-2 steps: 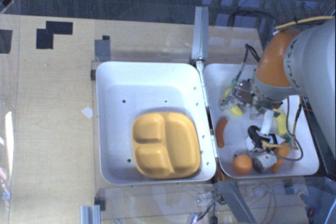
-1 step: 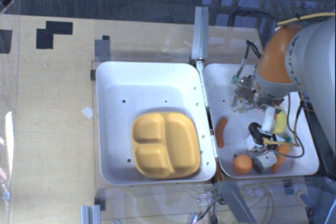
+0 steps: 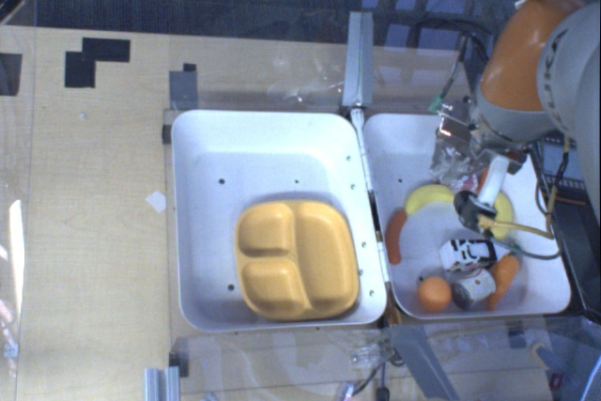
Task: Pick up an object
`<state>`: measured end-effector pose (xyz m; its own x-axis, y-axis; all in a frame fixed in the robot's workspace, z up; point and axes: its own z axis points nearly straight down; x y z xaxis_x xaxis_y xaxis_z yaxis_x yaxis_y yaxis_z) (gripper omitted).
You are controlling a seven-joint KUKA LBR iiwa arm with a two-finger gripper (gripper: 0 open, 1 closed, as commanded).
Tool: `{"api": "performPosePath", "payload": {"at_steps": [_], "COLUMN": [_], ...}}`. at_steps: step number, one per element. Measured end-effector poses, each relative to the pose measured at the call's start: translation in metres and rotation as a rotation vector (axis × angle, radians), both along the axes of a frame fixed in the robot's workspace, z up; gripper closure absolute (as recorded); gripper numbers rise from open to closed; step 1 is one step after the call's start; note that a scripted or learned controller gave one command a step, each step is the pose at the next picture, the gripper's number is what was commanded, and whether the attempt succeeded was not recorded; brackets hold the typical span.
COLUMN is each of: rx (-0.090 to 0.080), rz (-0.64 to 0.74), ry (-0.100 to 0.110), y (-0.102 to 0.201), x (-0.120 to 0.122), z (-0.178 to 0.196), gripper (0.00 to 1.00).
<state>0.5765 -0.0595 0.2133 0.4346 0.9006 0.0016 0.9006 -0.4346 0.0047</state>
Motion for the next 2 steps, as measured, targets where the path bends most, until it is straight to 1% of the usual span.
{"api": "performPosePath", "payload": {"at_steps": [1, 2], "rx": [0.002, 0.002], "rz": [-0.106, -0.300], "ry": [0.001, 0.005], "y": [0.076, 0.162], "x": [-0.023, -0.023], "z": [0.022, 0.008], "gripper": [1.00, 1.00]}}
